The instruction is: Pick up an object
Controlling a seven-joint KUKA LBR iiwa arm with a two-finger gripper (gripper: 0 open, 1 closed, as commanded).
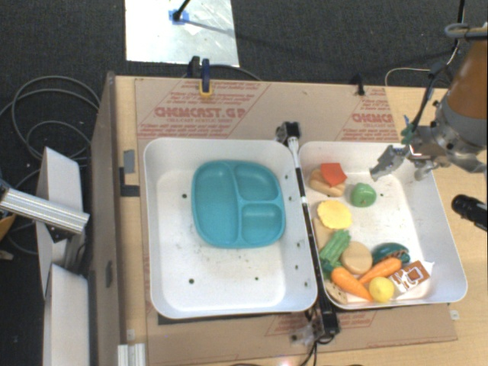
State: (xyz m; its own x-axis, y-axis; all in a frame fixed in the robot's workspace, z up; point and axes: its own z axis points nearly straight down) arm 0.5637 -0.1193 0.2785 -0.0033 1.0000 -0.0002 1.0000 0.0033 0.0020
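My gripper (402, 161): it hangs over the far right part of the right bin (446, 227), near the bin's far edge; I see one grey finger slanting toward the bin's middle and another short one beside it, spread apart with nothing between them, so it is released.
My arm (467, 105): it reaches in over the right bin's far right corner, with the orange band above the wrist.
Green ball (363, 195): the nearest thing to my gripper, lying just beside and below the slanted fingertip, apart from it, in the far half of the right bin.
Red block (332, 174): by the bin's far left corner, resting on a tan piece (320, 186).
Yellow piece (334, 214): close to the bin's left wall, about midway along it.
Green ridged piece (334, 248): against the left wall, nearer the front.
Tan round (356, 257): touching the green ridged piece.
Carrots (352, 282): two orange ones along the front edge.
Lemon (380, 289): at the front edge, beside a white and orange packet (412, 276).
Teal thing (390, 252): behind the packet.
Left bin (171, 227): it carries a teal divided plate (237, 203) in its middle.
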